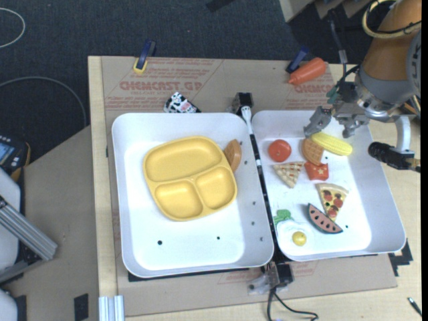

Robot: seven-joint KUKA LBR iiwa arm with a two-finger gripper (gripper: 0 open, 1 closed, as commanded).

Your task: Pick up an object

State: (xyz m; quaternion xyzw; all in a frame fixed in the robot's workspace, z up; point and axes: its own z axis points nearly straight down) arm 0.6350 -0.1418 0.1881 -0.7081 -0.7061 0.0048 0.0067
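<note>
You have the right bin full of small toy foods, and the gripper hangs with its fingers spread open and holding nothing, just above the yellow corn near the bin's back edge. The corn looks like light, hard, smooth plastic, so it may slip. Pinch it across its narrow middle, not at the round ends.
</note>
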